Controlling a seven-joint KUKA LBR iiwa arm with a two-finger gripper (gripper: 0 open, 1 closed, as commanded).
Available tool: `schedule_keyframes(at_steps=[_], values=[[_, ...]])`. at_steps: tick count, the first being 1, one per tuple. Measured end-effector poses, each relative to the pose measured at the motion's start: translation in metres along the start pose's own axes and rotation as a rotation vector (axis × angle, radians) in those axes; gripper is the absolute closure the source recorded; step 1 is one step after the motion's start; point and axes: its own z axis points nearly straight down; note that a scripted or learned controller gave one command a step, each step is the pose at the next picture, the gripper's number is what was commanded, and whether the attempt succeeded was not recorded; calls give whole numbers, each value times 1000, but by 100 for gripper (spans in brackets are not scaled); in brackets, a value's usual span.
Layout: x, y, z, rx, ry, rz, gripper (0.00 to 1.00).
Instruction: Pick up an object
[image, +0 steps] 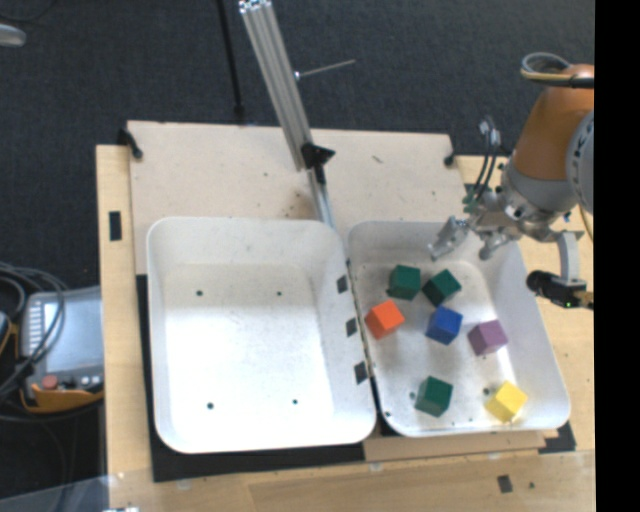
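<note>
The right bin (395, 245) holds several small cubes. A green cube (405, 281) and a dark green cube (441, 287) lie side by side near the bin's back. In front of them are an orange cube (385, 318), a blue cube (445, 324) and a purple cube (486, 336). Another green cube (434, 395) and a yellow cube (507, 401) lie near the front rim. My gripper (470, 242) hangs over the bin's back right part, just behind the dark green cube. It is open, with nothing between its fingers.
The left bin (250, 330) sits beside the right one, their rims meeting in the middle. A slanted aluminium rail (285, 85) rises from behind the bins. A pendant device (55, 350) lies off the bench's left side.
</note>
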Motion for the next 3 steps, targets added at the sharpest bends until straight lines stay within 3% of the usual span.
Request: schedule_keyframes(at_steps=[1,2,3], values=[[8,4,53,-4,-1,2,0],[7,10,61,-26,-5,1,0],[6,11,51,-29,-4,0,100]])
